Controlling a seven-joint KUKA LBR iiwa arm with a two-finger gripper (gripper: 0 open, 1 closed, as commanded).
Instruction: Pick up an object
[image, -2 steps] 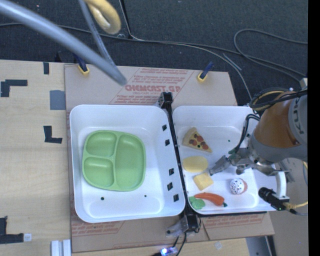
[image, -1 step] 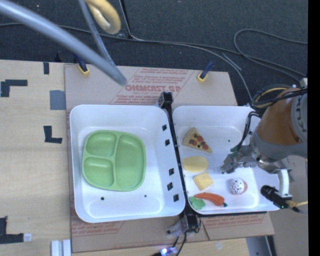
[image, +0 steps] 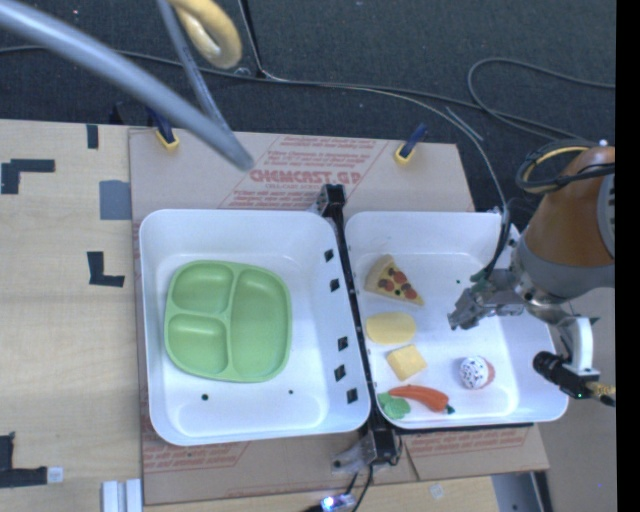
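The right bin (image: 440, 232) holds a pizza slice (image: 392, 280), a pale yellow oval (image: 390, 327), a yellow cheese block (image: 405, 361), a carrot (image: 418, 398) with a green top, and a white ball with red spots (image: 475, 373). My gripper (image: 468, 312) hangs over the right part of this bin, just above and beside the ball. It is right of the yellow oval. Nothing shows between its dark fingers. The orange-banded arm (image: 565, 225) comes in from the right.
A green divided plate (image: 228, 320) lies in the left bin (image: 160, 250). A black divider (image: 345, 300) runs between the bins. Cables (image: 480, 140) trail behind the bench, and a grey pole (image: 130, 70) crosses the upper left.
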